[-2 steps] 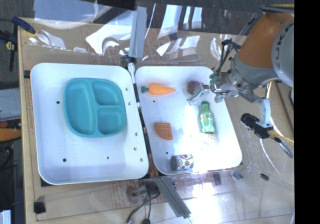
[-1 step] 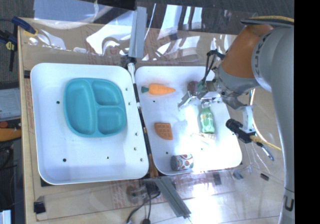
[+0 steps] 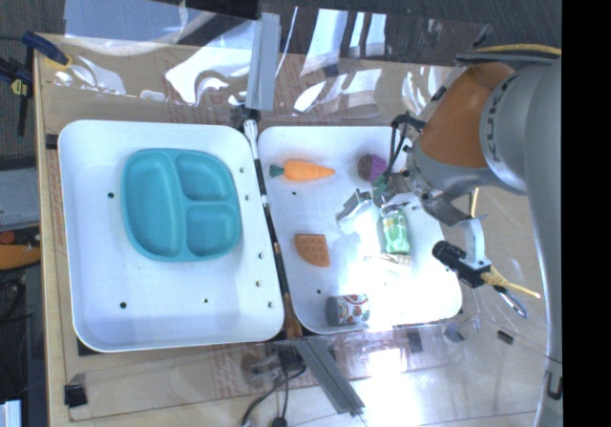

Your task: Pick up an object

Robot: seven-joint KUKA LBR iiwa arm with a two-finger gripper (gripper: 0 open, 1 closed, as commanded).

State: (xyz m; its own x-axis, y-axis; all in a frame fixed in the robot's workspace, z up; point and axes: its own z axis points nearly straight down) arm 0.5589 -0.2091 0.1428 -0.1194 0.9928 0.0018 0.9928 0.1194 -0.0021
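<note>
Can [image 3: 349,309] nearest cam; gripper [image 3: 389,215] over green packet [image 3: 394,232] above can, grip unclear; approach step, next descend & pinch

Two white bins: the left bin [image 3: 86,224] carries a turquoise divided tray [image 3: 181,202]. In the right bin [image 3: 315,143], an orange carrot [image 3: 307,170] with a green tip lies at eleven o'clock, a purple lump [image 3: 370,166] at one o'clock, a tan waffle [image 3: 312,249] centrally, a green-and-white packet [image 3: 394,232] at three o'clock, and a grey, red-marked can [image 3: 347,309] at six o'clock.
</note>
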